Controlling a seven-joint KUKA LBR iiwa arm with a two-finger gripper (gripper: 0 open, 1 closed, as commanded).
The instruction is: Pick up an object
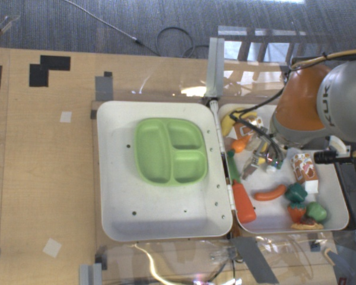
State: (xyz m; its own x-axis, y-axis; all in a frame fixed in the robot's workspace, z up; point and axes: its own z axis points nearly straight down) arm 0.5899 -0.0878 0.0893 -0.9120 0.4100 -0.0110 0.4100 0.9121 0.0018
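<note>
At the bottom right of the frame, the right-hand bin (343, 214) is carrying a crowd of toy food: a green round piece (316, 210) and a teal-topped red piece (296, 202) are sitting in its lower right corner, an orange sausage-shaped piece (269, 193) is lying just left of them, and a carrot (244, 202) is leaning along the bin's left wall. Just above these, near the centre right of the frame, the gripper (258, 161) is reaching down into the bin's middle, its metal tip hanging among the clutter; whether its jaws are wide or closed cannot be told from here, and nothing is visibly caught between them. A small printed packet (303, 167) is lying to its right, and a small orange piece (239, 144) and a yellow piece (227, 124) are sitting up and to its left. The pick looks not yet made, and a clean one would likely mean settling on a single isolated target, the sausage-shaped piece being the most open, and closing across its narrow width, clear of neighbours and of the bin wall. To the left, the left-hand bin (115, 206) is holding a green divided plate (169, 151). Farther up the frame, the grey arm (344, 94) with its orange band (301, 100) is entering from the right.
</note>
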